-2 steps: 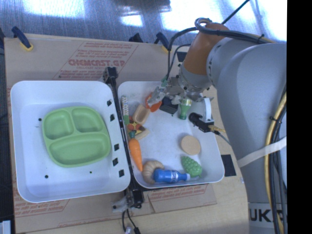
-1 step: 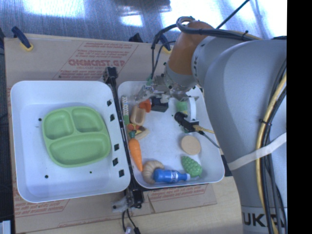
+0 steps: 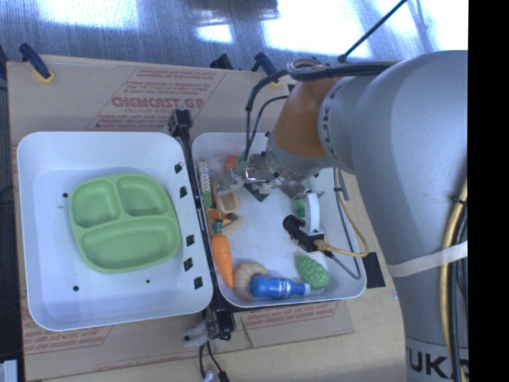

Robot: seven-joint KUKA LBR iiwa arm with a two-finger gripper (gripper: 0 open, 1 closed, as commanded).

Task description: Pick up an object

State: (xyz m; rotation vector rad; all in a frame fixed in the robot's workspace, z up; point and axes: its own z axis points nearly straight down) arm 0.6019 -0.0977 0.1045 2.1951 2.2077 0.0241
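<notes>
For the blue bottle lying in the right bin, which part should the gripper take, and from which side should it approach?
Probably the blue body, from straight above. The blue bottle lies on its side along the near wall of the right bin, white cap toward the green toy. The jaws would best close across the round body, not along it. The bread roll touches its other end, so stay mid-body.

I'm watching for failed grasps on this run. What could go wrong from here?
1. The hand is low among small items crowded in the right bin's far left corner, so it may pinch two things or none.
2. It works close to the bin wall and divider, so it could bump them.
3. The carrot, blue bottle and green toy lie close together, so a sweep could knock them.
</notes>
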